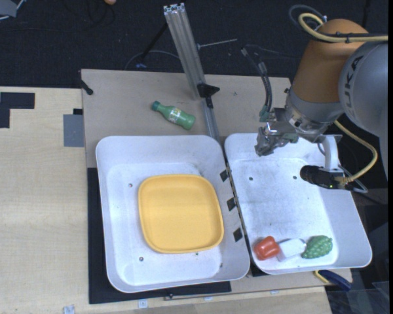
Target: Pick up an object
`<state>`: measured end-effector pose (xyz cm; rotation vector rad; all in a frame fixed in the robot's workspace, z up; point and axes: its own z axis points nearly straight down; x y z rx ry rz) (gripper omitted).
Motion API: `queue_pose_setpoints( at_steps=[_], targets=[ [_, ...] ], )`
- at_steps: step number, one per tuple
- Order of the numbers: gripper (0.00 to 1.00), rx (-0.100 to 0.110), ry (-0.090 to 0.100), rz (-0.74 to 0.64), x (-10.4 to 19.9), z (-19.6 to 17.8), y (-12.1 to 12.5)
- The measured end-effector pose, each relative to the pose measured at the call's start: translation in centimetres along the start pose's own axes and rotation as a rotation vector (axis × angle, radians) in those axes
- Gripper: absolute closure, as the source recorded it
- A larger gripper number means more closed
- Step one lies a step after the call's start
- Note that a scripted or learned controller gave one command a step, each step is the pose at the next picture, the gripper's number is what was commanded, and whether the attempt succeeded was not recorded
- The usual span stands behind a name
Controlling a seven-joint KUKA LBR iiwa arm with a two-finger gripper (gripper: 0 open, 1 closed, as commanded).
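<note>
The gripper [267, 142] is hovering at the right bin's [354, 231] far edge; I cannot tell its jaws' state. It should be travelling toward the near corner, centring over the red pepper [266, 247].

A robotics lab. A grey industrial arm [354, 77] with an orange band reaches over a plywood table [118, 103] bearing two shallow white bins [111, 156] side by side. An aluminium strut [187, 44] rises behind them, loose cables [314, 21] trail over dark flooring, and toy plastic food [318, 247] lies in one bin.

Yellow plate [181, 212] in left bin [111, 156]
</note>
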<state>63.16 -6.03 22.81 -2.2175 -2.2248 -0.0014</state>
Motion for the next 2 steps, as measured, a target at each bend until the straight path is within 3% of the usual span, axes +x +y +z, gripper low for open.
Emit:
queue_pose_setpoints(
  at_steps=[2],
  targets=[
    [1.00,0.001,0.000,-0.001,11.2,-1.0,-1.3]
  ],
)
